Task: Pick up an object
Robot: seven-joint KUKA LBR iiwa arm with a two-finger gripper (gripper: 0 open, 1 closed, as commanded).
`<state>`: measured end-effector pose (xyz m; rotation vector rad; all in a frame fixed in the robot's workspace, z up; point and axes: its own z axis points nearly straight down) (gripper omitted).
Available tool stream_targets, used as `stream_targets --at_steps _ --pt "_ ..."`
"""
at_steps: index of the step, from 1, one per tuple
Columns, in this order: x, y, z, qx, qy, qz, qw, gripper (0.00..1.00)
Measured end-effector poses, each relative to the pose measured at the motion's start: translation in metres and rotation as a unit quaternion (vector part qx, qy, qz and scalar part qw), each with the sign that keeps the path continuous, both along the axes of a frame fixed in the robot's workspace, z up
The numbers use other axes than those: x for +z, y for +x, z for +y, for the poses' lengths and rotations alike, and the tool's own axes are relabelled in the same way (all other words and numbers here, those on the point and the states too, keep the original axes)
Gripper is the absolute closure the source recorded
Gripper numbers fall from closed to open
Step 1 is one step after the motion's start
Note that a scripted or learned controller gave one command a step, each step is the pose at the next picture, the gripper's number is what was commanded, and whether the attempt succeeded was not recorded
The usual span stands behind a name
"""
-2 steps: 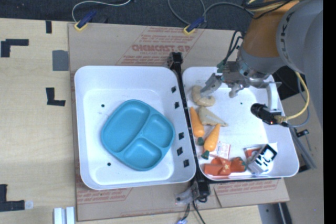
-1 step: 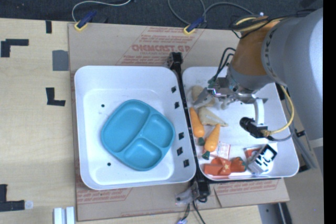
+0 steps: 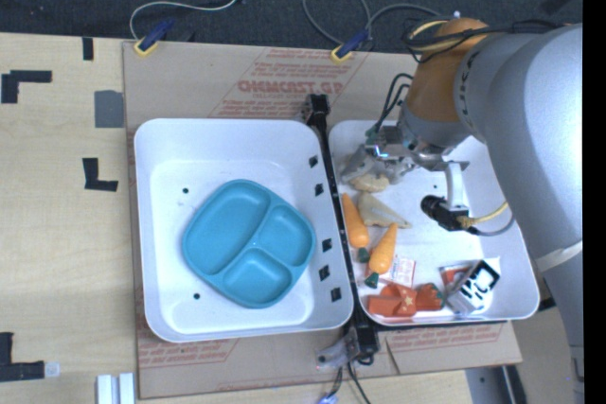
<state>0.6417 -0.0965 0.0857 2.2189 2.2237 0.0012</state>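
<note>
Grey arm (image 3: pixel 530 137) looms largest from the right, its orange band (image 3: pixel 440 90) above the gripper (image 3: pixel 383 151), which sits low in the right bin (image 3: pixel 507 246) at its far left corner, touching a pale lumpy object (image 3: pixel 365 177); I cannot tell whether anything is held. Just nearer lie two carrots (image 3: pixel 367 237), then a red tomato-like piece (image 3: pixel 402 300) and a black-and-white packet (image 3: pixel 478 282). Left bin (image 3: pixel 156 156) holds a blue divided plate (image 3: pixel 248 243).

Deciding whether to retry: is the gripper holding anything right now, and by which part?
Cannot be told. The gripper is down at the pale items in the right bin, but the wrist hides any hold.
</note>
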Motion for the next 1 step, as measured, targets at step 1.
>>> stream_targets --at_steps 1 --pt "0.0093 0.0000 0.0010 0.001 0.0004 0.000 1.0000 1.00"
